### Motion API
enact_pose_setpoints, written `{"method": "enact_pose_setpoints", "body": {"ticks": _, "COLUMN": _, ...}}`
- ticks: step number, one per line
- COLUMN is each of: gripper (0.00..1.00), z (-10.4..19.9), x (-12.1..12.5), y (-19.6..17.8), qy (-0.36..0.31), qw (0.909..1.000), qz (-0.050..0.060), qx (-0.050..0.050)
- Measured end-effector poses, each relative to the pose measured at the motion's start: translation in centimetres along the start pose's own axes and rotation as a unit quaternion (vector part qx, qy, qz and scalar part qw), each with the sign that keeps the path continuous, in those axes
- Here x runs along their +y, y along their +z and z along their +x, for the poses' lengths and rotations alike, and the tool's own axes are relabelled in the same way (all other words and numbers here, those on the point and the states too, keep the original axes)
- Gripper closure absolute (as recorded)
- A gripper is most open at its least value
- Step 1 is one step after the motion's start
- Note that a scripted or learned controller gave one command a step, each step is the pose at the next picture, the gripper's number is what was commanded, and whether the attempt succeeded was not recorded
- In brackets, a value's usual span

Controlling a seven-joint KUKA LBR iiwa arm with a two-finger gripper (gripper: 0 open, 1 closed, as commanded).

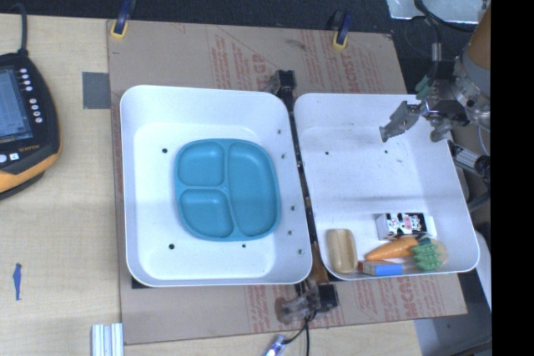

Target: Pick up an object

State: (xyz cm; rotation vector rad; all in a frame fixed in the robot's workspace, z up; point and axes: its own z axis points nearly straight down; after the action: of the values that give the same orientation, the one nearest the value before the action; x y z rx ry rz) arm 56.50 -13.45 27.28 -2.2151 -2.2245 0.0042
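Several small objects lie along the near edge of the right bin (334,179): a tan wooden block (340,248), a black-and-white box (405,223), an orange toy carrot (395,248) with a green top, and a blue piece (384,269) beside it. My gripper (410,122) hovers over the far right part of that bin, well away from the objects and with nothing seen in it.
The left bin (150,254) holds a blue divided plate (227,188). A teach pendant (21,125) lies on the bench at the far left. Clamps (338,27) pin the cardboard sheet at the back.
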Motion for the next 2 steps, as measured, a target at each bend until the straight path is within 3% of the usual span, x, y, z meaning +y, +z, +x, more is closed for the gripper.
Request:
{"method": "enact_pose_setpoints", "body": {"ticks": 1, "gripper": 0.0, "z": -6.9, "x": 9.0, "y": 7.8, "qy": 0.001, "qw": 1.0, "qz": 0.002, "qx": -0.001}}
{"method": "enact_pose_setpoints", "body": {"ticks": 2, "gripper": 0.0, "z": -5.0, "x": 9.1, "y": 14.8, "qy": -0.001, "qw": 1.0, "qz": 0.001, "qx": 0.0}}
